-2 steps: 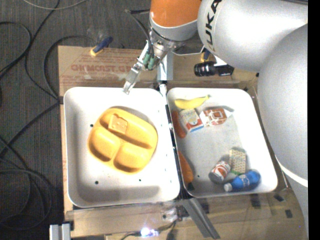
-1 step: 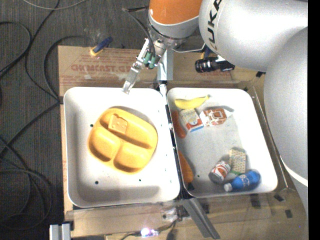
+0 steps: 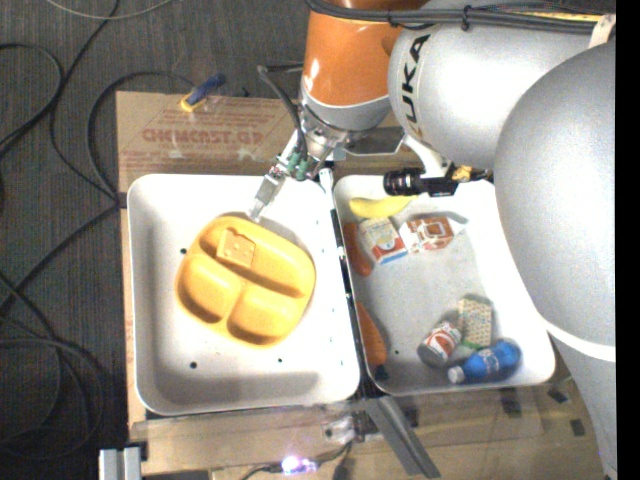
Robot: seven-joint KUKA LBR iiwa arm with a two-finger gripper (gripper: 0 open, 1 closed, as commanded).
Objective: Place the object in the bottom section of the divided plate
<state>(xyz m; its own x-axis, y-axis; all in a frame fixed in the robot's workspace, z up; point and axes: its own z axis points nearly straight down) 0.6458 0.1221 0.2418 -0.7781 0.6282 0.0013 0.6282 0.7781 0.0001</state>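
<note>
"KUKA" marks the arm (image 3: 425,78) (end effector (image 3: 262,200) grip unclear) above the divided plate (image 3: 247,280).

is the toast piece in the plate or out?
In. The toast piece lies in the upper-left section of the yellow divided plate, in the left bin.

The grey arm (image 3: 500,98) reaches in from the right, its gripper (image 3: 268,190) angled down-left.

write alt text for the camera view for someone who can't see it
A yellow divided plate sits in the left white bin with a tan slice in its upper section; the arm's tool hangs just above the plate's rim.
</note>
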